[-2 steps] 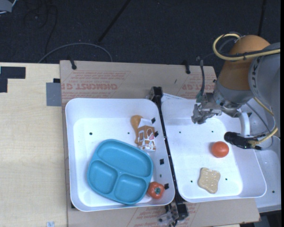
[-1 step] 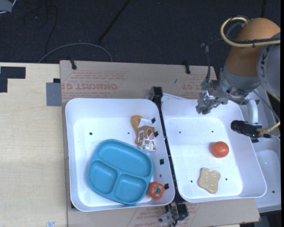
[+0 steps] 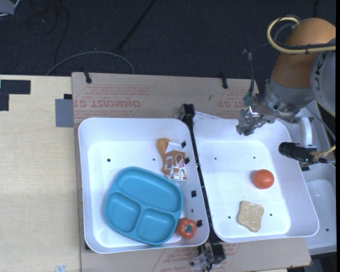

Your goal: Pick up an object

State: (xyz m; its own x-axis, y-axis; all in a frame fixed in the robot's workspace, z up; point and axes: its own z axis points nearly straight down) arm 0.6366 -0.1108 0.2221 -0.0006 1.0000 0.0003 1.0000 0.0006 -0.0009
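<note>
Two white bins sit side by side, and we take the divider (image 3: 194, 163) between them as our landmark. Left of it we see a blue sectioned plate (image 3: 143, 205), a small printed packet (image 3: 175, 166) near the divider, and a red tomato (image 3: 186, 228). Right of it lie an orange-red ball (image 3: 263, 178) and a toast slice (image 3: 250, 215). Farther right, above the right bin's (image 3: 294, 146) far rim, the gripper (image 3: 248, 122) hangs with nothing in it; we cannot tell its opening.
</note>
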